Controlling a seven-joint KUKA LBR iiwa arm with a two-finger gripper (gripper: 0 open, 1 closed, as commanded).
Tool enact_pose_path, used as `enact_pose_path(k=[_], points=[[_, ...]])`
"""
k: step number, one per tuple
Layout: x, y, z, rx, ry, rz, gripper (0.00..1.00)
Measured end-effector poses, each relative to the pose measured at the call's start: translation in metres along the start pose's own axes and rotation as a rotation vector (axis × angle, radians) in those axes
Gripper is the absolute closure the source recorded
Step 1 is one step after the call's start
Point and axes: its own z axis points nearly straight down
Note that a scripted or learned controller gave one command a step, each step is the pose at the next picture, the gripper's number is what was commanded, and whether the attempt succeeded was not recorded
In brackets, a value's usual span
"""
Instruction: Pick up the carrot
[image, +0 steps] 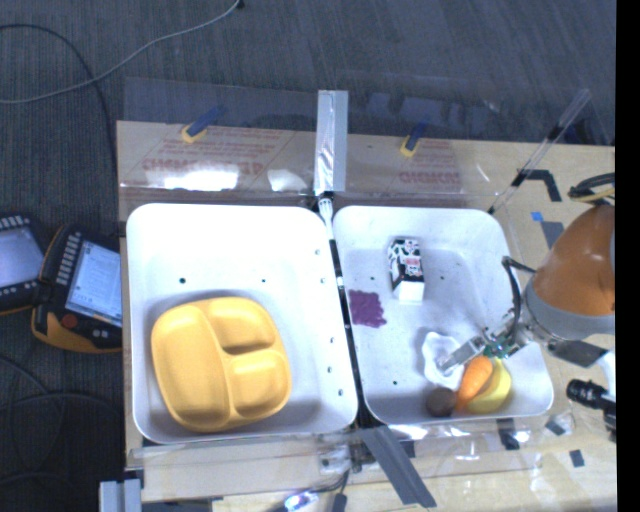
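Observation:
The orange carrot (475, 380) lies in the right bin's near right corner, its green top pointing toward the arm. It leans against a yellow fruit (497, 391). My gripper (482, 350) reaches in from the right and sits low just above the carrot's leafy end, close to or touching it. The grey wrist with its orange band (585, 268) rises behind it. Nothing is seen lifted off the bin floor.
The right bin (450, 225) also holds a small cow-print carton (406, 268), purple grapes (367, 308), a white crumpled item (436, 352) and a brown lump (440, 402). A yellow divided tray (220, 358) lies in the left bin (200, 230).

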Motion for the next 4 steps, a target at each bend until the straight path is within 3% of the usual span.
enact_pose_path(k=[1,2,3,4], points=[[0.039,0.02,0.0,-0.001,-0.002,0.313,0.0],[0.027,0.013,0.0,0.0,0.004,0.133,0.0],[0.016,0.015,0.001,0.001,0.006,0.562,0.0],[0.042,0.02,0.0,0.0,-0.006,0.404,0.0]])
